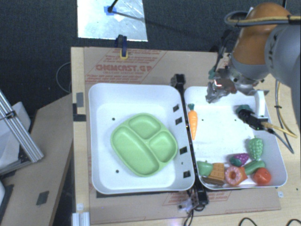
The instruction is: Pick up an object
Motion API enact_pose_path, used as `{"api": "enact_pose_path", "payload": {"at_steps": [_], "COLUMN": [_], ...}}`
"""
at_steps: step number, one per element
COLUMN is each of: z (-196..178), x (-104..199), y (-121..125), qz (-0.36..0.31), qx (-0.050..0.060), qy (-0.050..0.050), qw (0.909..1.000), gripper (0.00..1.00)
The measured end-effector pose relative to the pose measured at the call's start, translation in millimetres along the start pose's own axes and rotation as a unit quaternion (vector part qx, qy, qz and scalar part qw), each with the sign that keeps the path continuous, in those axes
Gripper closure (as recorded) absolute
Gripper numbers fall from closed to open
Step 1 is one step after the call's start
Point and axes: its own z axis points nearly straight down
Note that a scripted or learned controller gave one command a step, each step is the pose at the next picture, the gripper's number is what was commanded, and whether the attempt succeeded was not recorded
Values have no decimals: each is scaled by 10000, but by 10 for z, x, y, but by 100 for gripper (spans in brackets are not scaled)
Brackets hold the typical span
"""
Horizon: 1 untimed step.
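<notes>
In the right white bin [221, 131], an orange carrot [192, 121] lies along the left wall. Several toy foods crowd the front edge: a green piece [204, 167], a brown waffle block [217, 173], a pink donut [233, 175], a purple piece [240, 159], a green bumpy fruit [255, 148] and a red tomato [262, 175]. My gripper [212, 96] hangs over the back of this bin, right of and beyond the carrot, apart from every toy. I see nothing in it.
The left white bin [103, 126] holds a pale green divided plate [143, 144]. A black divider [184, 126] with clips runs between the bins. The arm's orange band [258, 32] looms over the right bin's back corner.
</notes>
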Motion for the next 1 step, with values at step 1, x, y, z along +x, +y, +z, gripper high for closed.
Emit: {"api": "enact_pose_path", "payload": {"at_steps": [1], "z": [-11], "x": [18], "y": [31], "qz": [-14], "qx": [-5], "qy": [-3], "qw": [10000], "gripper": [100]}}
